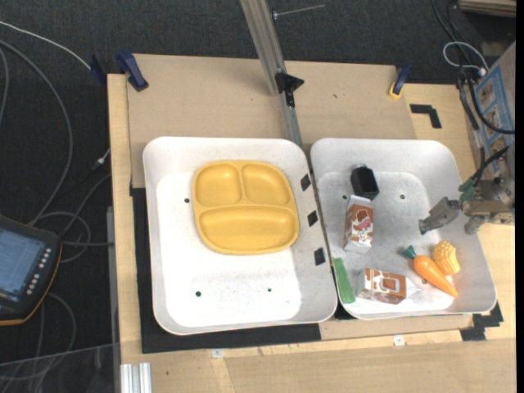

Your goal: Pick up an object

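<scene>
The right bin (426,158) holds several objects. A small black block (363,180) lies near its middle, with a brown and white carton (359,225) just below it. A second such carton (385,285) lies flat near the front rim, beside a green stick (343,281). An orange toy carrot (434,275) and a yellow corn cob (446,256) lie together at the front right. My gripper (449,223) hangs at the bin's right side, just above the corn. It is open, with nothing between its fingers.
The left bin (172,285) carries a yellow divided plate (244,205). A metal post (270,47) rises from behind the bins where they meet. Cables and a tablet (20,264) lie off the bench to the left.
</scene>
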Tool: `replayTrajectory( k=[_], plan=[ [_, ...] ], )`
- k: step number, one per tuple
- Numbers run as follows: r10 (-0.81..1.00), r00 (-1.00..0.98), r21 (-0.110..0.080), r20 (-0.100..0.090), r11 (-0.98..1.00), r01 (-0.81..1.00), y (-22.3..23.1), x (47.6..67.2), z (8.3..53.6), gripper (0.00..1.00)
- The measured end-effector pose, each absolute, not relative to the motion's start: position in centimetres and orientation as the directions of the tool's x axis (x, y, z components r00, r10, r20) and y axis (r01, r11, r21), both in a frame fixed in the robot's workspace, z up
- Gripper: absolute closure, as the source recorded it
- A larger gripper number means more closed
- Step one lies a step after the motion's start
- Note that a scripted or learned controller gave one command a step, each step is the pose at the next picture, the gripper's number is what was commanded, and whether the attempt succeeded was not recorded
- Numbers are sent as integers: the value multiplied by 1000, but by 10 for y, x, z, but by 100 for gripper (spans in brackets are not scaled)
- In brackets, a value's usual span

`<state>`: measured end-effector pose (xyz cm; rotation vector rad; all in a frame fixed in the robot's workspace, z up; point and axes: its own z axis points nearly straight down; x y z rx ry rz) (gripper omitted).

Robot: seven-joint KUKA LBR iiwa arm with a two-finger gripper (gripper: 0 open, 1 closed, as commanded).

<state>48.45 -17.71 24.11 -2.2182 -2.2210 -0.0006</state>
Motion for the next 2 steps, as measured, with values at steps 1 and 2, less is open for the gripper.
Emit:
replayTrajectory(
  k=[1,2],
  plan=[
    [1000,-1,-1,2,1,1000,-177,485,241,0],
    [1000,0,-8,4,0,1000,-178,484,178,0]
  ],
)
